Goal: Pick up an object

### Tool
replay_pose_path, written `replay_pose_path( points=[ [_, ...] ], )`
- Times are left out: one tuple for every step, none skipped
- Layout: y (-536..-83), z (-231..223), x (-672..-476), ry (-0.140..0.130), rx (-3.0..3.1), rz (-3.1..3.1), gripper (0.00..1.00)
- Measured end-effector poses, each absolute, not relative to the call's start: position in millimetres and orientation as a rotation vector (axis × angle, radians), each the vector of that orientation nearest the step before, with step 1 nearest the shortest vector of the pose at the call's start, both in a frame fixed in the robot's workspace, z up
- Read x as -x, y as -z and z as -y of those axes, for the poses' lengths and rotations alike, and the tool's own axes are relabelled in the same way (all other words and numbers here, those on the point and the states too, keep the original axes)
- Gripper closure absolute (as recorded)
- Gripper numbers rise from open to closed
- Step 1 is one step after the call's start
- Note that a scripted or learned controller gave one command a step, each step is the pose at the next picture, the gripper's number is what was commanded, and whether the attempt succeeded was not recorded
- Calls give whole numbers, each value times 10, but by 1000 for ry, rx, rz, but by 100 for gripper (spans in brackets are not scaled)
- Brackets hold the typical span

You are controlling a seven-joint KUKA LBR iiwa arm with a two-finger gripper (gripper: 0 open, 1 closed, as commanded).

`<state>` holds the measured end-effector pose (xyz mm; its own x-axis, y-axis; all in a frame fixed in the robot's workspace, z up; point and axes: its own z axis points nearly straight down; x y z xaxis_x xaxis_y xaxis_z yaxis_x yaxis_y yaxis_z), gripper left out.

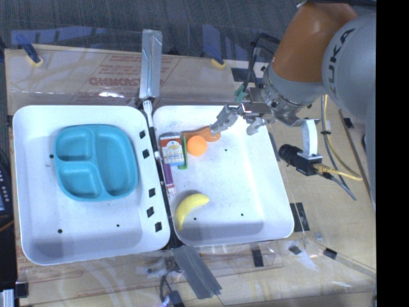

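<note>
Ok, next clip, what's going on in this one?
A KUKA arm reaches in from the right over the right bin. Its gripper hovers near the bin's upper edge, beside an orange carrot-like piece, with nothing visibly held. An orange ball, a small carton and a yellow banana also lie in that bin. A blue divided plate sits in the left bin.

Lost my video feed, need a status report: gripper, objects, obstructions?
Gripper over right white bin, near orange carrot-shaped toy. Nothing seen held. Orange ball, small carton, yellow banana lie loose. Nothing blocking.
</note>
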<state>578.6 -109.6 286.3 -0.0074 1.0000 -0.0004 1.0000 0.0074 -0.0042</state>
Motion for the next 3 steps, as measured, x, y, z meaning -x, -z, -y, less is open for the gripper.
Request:
replay_pose_path(
  points=[
    [-1226,1022,-5849,-8,2054,2369,0],
    [-997,1243,-6216,9,2014,2419,0],
    [-1933,860,-6226,0,1791,2582,0]
  ],
)
